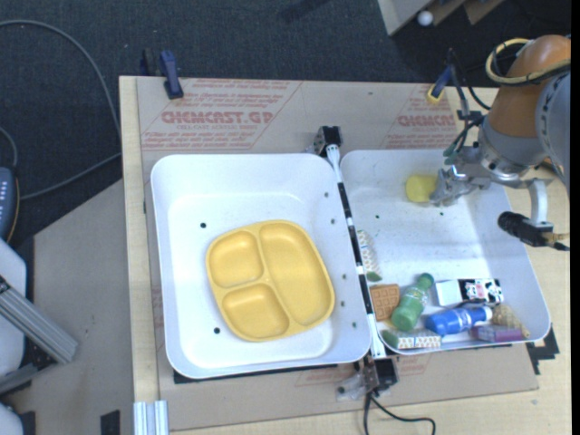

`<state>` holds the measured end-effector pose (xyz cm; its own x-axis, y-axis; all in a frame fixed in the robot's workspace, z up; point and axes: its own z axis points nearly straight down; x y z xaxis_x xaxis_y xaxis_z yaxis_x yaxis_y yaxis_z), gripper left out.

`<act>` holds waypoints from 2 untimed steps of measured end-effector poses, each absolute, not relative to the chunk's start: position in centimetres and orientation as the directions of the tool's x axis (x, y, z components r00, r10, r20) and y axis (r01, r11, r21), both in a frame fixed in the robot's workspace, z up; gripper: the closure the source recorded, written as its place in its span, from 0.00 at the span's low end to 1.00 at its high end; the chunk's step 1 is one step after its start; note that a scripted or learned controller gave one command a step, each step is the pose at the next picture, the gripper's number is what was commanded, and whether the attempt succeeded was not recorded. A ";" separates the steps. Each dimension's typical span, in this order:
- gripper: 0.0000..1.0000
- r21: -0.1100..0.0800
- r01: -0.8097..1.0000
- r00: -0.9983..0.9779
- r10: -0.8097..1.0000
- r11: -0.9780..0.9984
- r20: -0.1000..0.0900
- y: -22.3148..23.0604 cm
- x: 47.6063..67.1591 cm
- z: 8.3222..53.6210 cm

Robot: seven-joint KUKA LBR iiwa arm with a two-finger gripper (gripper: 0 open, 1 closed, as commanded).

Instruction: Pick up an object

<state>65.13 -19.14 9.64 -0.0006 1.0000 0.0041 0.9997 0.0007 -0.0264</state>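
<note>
Crowded toys, blue bottle (458,319) among them, fill the right bin's (507,261) six o'clock edge. At twelve o'clock, our gripper (446,191) touches a small yellow object (420,188); grip state: we cannot tell. We judge it light, smooth, best pinched across its middle.

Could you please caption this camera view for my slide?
Gripper lowered beside a yellow object in the right bin; divided yellow plate in the left bin.
</note>
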 end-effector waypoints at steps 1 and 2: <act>1.00 -0.002 1.000 0.001 1.000 -0.001 -0.001 -22.5 60.5 8.5; 1.00 0.004 1.000 -0.002 1.000 0.002 0.000 -15.5 63.1 18.9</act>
